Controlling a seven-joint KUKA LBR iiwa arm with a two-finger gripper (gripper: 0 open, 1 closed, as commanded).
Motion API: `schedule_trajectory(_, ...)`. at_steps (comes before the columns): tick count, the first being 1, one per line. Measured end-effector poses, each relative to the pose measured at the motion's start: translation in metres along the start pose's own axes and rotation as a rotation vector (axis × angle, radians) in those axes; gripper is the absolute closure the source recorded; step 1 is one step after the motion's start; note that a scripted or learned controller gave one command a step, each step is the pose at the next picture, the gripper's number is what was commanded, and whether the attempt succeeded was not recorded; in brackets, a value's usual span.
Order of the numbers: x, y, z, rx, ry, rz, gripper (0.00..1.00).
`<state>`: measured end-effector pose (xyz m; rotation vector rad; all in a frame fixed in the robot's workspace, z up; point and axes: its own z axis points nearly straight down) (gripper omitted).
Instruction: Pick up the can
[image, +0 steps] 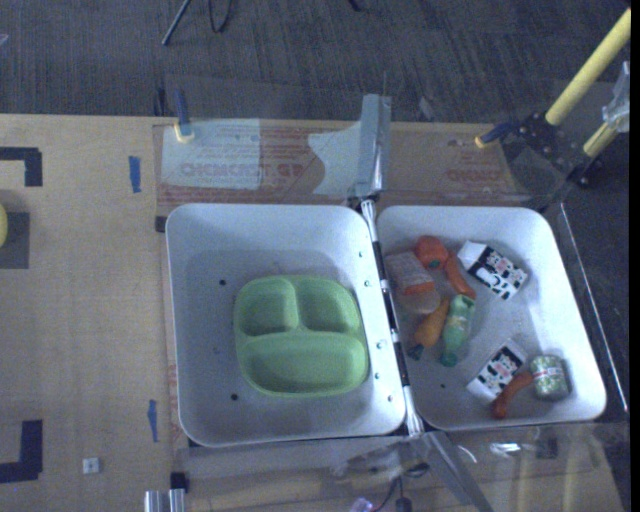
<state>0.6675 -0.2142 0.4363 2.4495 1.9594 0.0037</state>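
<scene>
Can: the can (547, 377) is small and round, with a pale greenish speckled side and a lighter rim; the print on it is too blurred to read.
Can, place: it is in the right bin (560, 300), in the near right corner, close to the wall.
Can, neighbours: a red stick-shaped piece (508, 397) lies just beside it on the left, and a black-and-white carton (497, 367) is near, a little further left.
Other things in right bin: a green bottle (457, 328), an orange carrot shape (433, 322) and a second black-and-white carton (494, 268) lie well apart from the can.
Left bin: the left bin (200, 250) holds a green divided plate (297, 335).
Pincer: I cannot tell how wide it is or if it holds anything.
</scene>
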Motion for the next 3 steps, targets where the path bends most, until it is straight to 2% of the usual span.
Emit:
schedule_trajectory(1,-0.004,0.0,0.0,0.0,0.0,0.084,1.0)
schedule_trajectory(2,-0.003,0.0,0.0,0.001,-0.001,0.077,1.0)
schedule_trajectory(3,0.0,-0.001,0.02,0.006,0.001,0.172,1.0)
